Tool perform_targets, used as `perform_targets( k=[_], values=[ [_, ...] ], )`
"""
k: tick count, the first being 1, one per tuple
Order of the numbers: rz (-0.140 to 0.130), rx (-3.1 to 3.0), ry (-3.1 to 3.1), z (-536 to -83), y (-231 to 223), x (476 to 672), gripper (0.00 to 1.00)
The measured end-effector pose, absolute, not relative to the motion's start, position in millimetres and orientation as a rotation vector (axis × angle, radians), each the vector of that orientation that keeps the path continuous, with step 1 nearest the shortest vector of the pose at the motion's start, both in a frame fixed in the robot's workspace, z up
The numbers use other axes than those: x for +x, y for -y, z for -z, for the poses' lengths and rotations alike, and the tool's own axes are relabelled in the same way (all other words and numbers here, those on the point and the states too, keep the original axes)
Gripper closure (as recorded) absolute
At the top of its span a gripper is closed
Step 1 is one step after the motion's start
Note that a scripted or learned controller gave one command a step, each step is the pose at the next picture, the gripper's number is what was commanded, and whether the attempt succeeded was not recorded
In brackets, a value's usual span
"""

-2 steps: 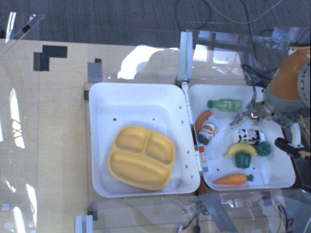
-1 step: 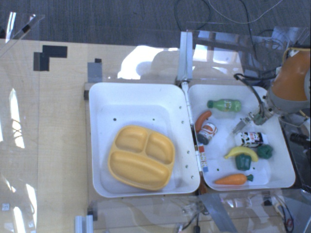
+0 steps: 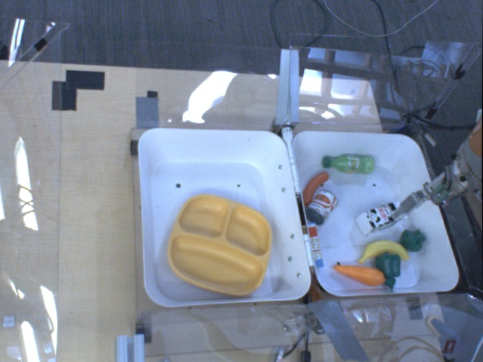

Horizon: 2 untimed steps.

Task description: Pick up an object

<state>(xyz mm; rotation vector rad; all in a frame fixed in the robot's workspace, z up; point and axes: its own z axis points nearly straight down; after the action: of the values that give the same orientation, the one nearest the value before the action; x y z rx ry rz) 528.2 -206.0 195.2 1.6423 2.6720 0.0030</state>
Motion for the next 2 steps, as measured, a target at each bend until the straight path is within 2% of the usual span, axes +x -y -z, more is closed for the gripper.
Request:
perform_targets(
  k=[1,2],
  values=[
    [-0.004,1.721,-2.623,-107,192,566.0,0.00],
    [-0.014,1.637,-2.669,-88,203,517.8,0.00]
  ],
)
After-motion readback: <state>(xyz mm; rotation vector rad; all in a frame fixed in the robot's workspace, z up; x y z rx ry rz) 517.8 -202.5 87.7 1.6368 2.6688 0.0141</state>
